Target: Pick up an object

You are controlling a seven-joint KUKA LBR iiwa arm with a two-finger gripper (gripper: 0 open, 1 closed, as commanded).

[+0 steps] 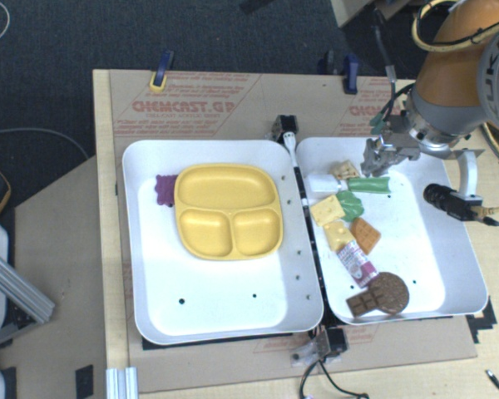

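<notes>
trouble may start on the left: the yellow tray (228, 209) is too wide for you. in the right bin (449, 264), cheese (327, 211), cracker (366, 235) and green piece (368, 185) sit close (two may lift). the claw (376, 161) hangs above; open or closed, you cannot tell.

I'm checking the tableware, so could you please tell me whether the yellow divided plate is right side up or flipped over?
Right side up. The yellow divided plate in the left bin shows its three hollow compartments facing upward, one large above two smaller ones.
</notes>
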